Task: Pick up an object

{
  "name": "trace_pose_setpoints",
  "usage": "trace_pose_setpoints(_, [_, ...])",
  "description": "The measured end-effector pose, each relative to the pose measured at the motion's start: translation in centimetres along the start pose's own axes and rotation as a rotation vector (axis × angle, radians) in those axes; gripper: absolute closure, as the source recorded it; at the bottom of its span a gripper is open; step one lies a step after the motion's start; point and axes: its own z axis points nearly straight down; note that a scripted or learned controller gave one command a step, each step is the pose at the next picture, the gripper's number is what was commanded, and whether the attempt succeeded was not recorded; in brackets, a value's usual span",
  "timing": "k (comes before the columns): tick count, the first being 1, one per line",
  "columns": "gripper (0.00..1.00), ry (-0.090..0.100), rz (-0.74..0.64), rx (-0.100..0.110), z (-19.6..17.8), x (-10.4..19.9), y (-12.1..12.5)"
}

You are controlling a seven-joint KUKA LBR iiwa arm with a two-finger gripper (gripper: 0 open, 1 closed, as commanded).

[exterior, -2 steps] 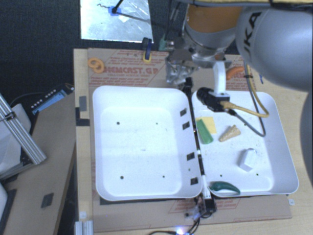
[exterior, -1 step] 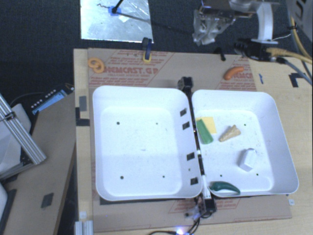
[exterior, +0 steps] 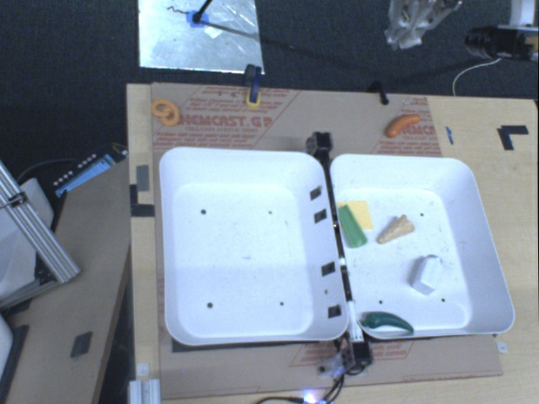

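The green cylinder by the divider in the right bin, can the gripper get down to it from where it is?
Probably yes. The green cylinder lies uncovered, though hard against the yellow block and near the bin's left wall, which may crowd the gripper.

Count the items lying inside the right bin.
5. In the right bin: a yellow block and green piece by the left wall, a tan wedge mid-bin, a white block lower right, a dark green piece at the near edge. None seem hidden.

Claw high at the view's top right, fingers pointing down.
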Motion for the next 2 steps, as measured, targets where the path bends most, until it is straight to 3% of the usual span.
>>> trace_pose_setpoints(2, [1.00, -0.001, 0.000, 0.002, -1.9, -14.6, -0.1])
